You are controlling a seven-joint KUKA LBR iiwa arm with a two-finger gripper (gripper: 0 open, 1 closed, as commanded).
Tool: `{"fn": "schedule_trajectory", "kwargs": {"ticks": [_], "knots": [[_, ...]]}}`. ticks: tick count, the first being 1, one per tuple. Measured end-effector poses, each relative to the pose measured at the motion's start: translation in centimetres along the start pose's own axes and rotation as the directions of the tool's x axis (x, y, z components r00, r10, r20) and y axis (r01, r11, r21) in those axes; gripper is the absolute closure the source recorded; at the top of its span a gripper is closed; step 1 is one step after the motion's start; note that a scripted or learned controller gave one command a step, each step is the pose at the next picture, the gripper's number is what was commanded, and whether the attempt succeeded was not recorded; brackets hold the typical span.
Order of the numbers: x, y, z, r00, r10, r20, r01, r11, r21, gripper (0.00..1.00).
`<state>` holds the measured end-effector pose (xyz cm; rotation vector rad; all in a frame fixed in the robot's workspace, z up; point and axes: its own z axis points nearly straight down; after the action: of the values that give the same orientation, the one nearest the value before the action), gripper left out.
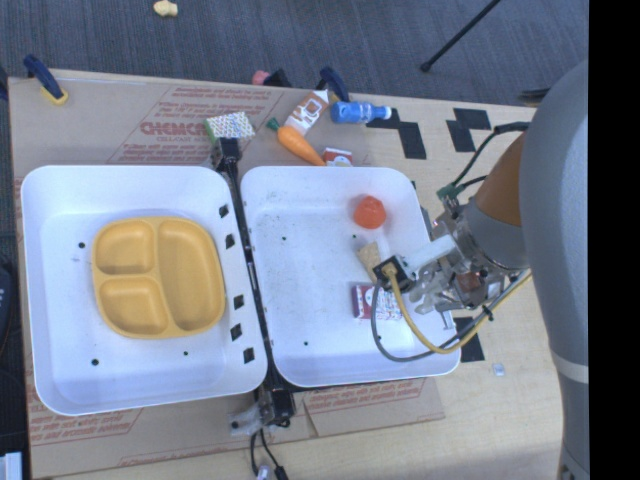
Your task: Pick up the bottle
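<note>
Small blue plastic bottle (358,113) lay on its side outside the bins, long axis approx. left-right, well up-view of the gripper (425,293), which hung over the shallow white right bin (300,318), at its right edge; grip state couldn't be told.

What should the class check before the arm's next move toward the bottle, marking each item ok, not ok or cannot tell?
1. Bottle found: blue bottle lies on its side on the bench beyond the right bin. Ok.
2. Gripper above the bottle: it sits at that bin's right edge, far off. Not ok.
3. Bottle apart from the white and orange container: cannot tell.
4. Bottle uncovered from above: ok.
</note>
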<state>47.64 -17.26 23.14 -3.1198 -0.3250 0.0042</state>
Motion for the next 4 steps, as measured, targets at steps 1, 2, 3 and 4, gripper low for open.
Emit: {"fn": "schedule_trajectory", "kwargs": {"ticks": [1, 2, 3, 4], "knots": [[0.4, -1.9, -7.2, 1.000, 0.000, 0.000, 0.000, 1.000, -0.001, 1.00], [-0.3, 1.1, 7.3, 1.000, 0.002, 0.003, -0.002, 1.000, 0.001, 1.00], [-0.8, 3.7, 0.5, 1.000, 0.000, 0.001, 0.000, 1.000, 0.000, 1.00], [-0.1, 1.5, 8.9, 1.000, -0.023, 0.002, 0.023, 1.000, 0.001, 1.00]]}}
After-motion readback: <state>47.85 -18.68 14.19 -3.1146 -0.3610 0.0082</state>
